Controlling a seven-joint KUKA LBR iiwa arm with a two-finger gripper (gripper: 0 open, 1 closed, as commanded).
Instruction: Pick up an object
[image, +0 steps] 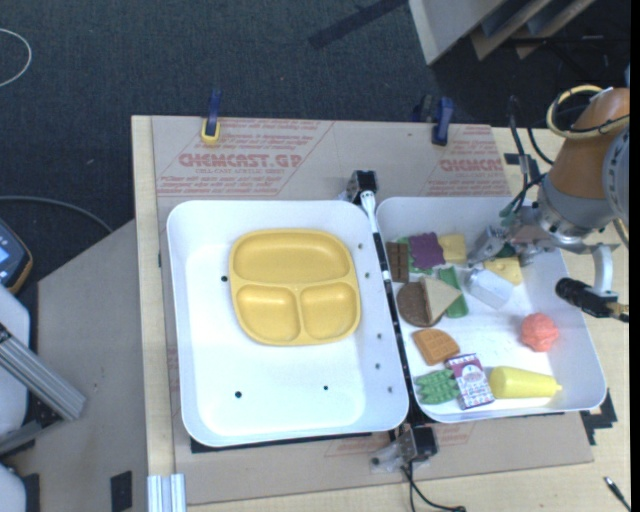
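1. Gripper (497, 258): low over the back part of the right bin (592, 352), at the end of the grey arm w/ orange band (592, 150) coming in from the right. Fingers' spread: cannot tell, too blurred and small. Nothing visibly held between them.
2. Just under/beside the gripper: a pale white block (489, 288), long axis running approx. back-left to front-right. Contact w/ gripper: cannot tell.
3. Touching area, same spot: a yellow piece (507, 270) right of the block; a 2nd pale yellow piece (453, 247) to the gripper's left.
4. Left of that: purple item (426, 249), then a brown bar (398, 262) by the bin's left wall, long axis approx. front-to-back.
5. Mid bin: a brown round piece (411, 304) w/ a tan wedge (440, 299) lying against it; green bit (457, 305) beside the wedge.
6. Right side: pink ball (540, 331), well apart from the gripper.
7. Front of bin: orange-brown slice (436, 345); green leafy piece (434, 386); small printed carton (470, 382), long axis approx. front-to-back; yellow cone-like item (524, 382), lying flat, long axis left-right, narrow end pointing right.
8. Left bin (205, 400): holds a yellow 3-section tray (295, 285), lying flat.
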